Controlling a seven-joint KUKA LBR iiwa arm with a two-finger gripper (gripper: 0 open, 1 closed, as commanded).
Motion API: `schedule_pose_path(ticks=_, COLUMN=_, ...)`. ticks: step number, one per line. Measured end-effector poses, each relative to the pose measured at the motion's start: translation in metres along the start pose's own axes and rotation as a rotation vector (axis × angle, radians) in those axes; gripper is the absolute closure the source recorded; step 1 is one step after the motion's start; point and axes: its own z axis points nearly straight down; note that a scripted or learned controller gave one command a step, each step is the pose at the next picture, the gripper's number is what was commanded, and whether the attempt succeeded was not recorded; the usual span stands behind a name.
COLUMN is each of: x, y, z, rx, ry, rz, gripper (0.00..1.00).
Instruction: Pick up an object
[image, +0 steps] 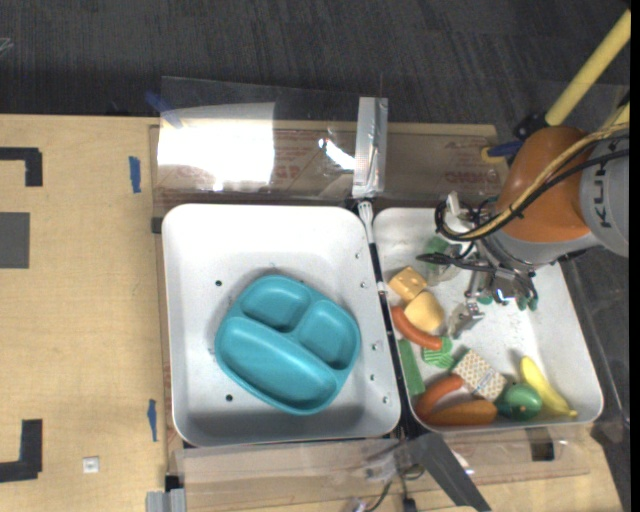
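The arm's gripper (487, 295) hovers low in the right bin (585, 360), its jaws slightly parted and gripping nothing. Toy food lies near it: a yellow piece (424, 312) just left, a banana (540, 385) nearer. The step looks like approach; next it must descend and close.

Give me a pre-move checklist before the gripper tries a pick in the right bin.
1. Gripper over the right bin, not the left: ok.
2. Anything between the fingers already: cannot tell.
3. Target under the gripper: not ok, bare floor below; yellow block lies beside it.
4. Toys spaced for a clean grasp: not ok, banana, green ball and carrot crowd the near corner.
5. Blue tray in the left bin, out of the path: ok.
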Motion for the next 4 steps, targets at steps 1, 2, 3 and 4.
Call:
schedule_pose_path(ticks=1, x=0.021, y=0.004, z=0.0, rx=0.0, ry=-0.003, rz=-0.659, gripper=0.0)
schedule_pose_path(ticks=2, x=0.023, y=0.01, z=0.0, rx=0.001, ry=-0.002, rz=-0.726, gripper=0.0)
schedule_pose_path(ticks=3, x=0.019, y=0.012, z=-0.013, rx=0.003, ry=-0.014, rz=-0.727, gripper=1.0)
schedule_pose_path(ticks=4, x=-0.048, y=0.032, z=-0.101, rx=-0.001, ry=-0.005, rz=-0.797, gripper=1.0)
